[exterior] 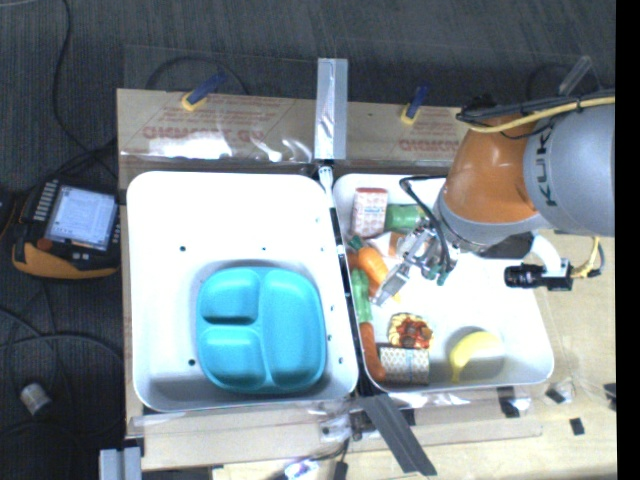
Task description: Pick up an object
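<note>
Over the right bin (520, 313) the tool (392, 283) hangs low by an orange carrot-like piece (372, 262); whether it is released or clenched cannot be told. Smooth, rounded plastic food crowds the bin's left wall — a slip is likely. The yellow lemon (472, 349) sits apart, the teal tray (262, 328) glossy.

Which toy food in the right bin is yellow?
The lemon-like piece near the right bin's front corner. It's plain yellow; the others are orange, green, red or patterned.
</note>
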`<state>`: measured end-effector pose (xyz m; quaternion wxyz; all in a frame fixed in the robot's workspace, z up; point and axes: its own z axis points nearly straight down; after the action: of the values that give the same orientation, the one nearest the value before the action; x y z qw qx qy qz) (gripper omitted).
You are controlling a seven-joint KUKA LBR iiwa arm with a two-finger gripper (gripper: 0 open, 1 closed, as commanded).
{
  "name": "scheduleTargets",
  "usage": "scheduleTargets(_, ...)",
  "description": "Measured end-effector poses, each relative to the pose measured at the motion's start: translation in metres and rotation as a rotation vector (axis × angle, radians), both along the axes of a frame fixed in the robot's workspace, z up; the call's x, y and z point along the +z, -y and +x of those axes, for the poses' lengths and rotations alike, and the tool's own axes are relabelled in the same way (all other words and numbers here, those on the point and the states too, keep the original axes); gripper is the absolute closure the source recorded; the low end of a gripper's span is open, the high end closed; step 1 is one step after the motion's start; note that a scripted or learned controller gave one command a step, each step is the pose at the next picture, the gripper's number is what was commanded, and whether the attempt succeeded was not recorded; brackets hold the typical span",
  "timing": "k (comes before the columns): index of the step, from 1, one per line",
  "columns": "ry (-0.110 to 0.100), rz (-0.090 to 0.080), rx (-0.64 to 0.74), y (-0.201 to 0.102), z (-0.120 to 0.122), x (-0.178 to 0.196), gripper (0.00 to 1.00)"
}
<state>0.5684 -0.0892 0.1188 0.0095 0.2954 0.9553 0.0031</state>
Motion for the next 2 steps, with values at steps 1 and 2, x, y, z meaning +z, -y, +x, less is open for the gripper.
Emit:
scheduleTargets(1,0.002,0.002,0.0,-0.001,0.001,0.009,1.0)
scheduleTargets(2,-0.019,0.002,-0.296,-0.018,0.032,0.088,1.0)
